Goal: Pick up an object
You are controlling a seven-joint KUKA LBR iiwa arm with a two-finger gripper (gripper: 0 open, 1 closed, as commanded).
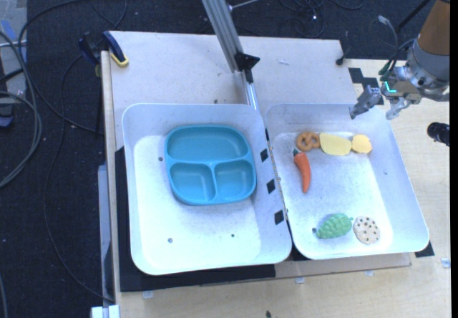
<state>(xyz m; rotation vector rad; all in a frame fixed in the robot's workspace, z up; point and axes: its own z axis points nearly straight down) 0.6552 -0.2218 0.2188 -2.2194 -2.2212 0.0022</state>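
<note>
Pincer: I see the gripper (379, 102) at the far right corner of the right bin (401, 188), over its rim; its two fingers stand apart, wide, and nothing is between them.
Arm: it comes in from the right edge, with the orange band (438, 26) above the wrist.
Nearest things: a brown pretzel (308, 141), a pale yellow piece (335, 144) and a small yellow piece (362, 144) lie in one row on the far part of the right bin, touching or almost touching each other. The row lies near the pincer, toward me and a little to the left of it.
Carrot: an orange carrot (304, 170) lies just beside the pretzel, on the near side, pointing toward me.
Near corner: a green bumpy piece (333, 226) and a spotted cookie (366, 230) lie side by side, well apart from the pincer.
Left bin: the left bin (143, 238) holds a blue divided tray (211, 165) with three compartments.
Contact: I see the pincer touching none of these things.
</note>
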